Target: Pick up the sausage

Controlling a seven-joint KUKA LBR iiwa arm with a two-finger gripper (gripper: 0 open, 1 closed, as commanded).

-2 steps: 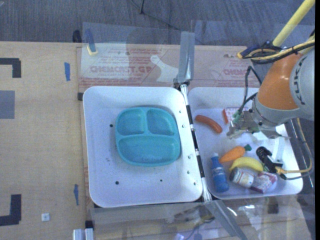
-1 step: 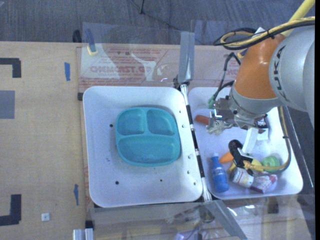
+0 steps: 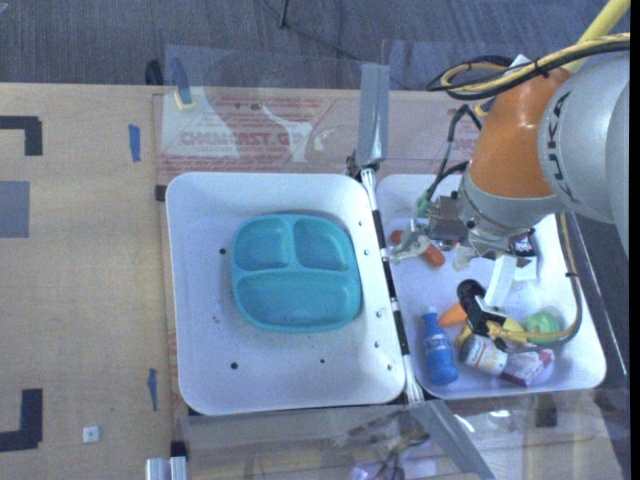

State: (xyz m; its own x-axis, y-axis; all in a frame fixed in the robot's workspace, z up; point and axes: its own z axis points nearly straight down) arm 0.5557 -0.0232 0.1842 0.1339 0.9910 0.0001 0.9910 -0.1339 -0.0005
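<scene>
Sausage (image 3: 431,255), a small orange-red toy piece, lies near the upper left of the right bin (image 3: 590,358), just beside the arm's wrist, as the jaws (image 3: 478,268) hang over the clutter; whether they are wide or narrow cannot be told under the grey-and-orange arm (image 3: 520,158). It looks light, smooth and likely slippery plastic, best pinched across its short middle, not end to end. Further down the same bin sit a blue bottle (image 3: 437,348), a green piece (image 3: 544,321) and other small items. In the left bin (image 3: 200,368) on the counter rests a teal divided plate (image 3: 295,271).
</scene>
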